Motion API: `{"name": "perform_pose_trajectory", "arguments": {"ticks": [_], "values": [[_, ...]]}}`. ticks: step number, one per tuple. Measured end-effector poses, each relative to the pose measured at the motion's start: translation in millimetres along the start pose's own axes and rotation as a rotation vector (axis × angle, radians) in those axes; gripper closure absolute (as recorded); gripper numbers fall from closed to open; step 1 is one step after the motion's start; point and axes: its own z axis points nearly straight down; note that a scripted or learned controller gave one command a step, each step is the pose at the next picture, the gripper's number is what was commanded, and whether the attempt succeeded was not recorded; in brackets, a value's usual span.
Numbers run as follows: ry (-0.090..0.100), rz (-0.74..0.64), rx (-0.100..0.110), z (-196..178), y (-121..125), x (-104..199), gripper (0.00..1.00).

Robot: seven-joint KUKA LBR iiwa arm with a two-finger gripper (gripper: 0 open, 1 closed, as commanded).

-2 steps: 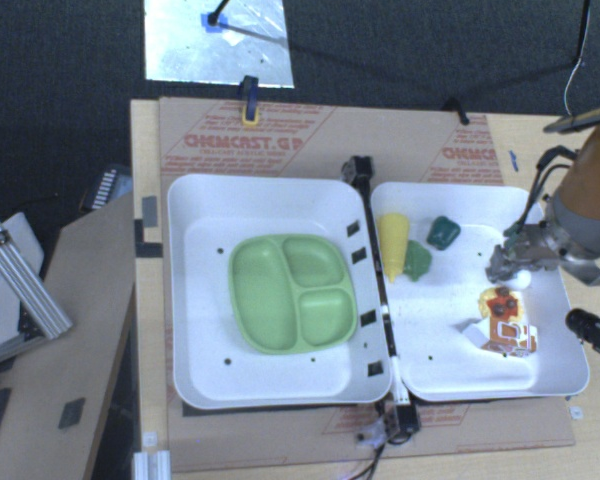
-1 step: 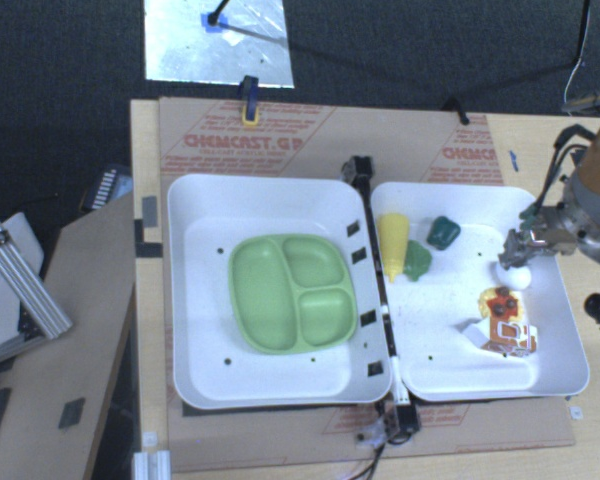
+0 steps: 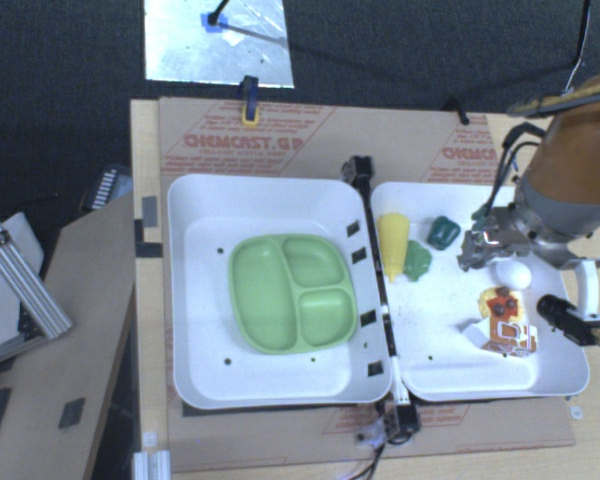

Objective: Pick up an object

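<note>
i see the gripper (image 3: 492, 251) at right of frame over the right bin (image 3: 450, 378), white egg-like object (image 3: 510, 273) just below it, touching or not i cannot tell, finger state i cannot tell

Grey arm (image 3: 570, 213), orange band above wrist, black cable alongside, metallic wrist hardware.

A single fixed camera looks down at a slant on my bench (image 3: 310, 118) from above. The left bin (image 3: 195, 298) and right bin (image 3: 560, 368) lie side by side mid-frame, both fully covered. My arm (image 3: 575, 168) enters from the right edge. Dark floor fills the upper frame.
</note>
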Motion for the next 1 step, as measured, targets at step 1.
{"name": "perform_pose_trajectory", "arguments": {"ticks": [1], "values": [[0.0, 0.0, 0.001, 7.6, 5.0, 48.1, 1.0]]}}
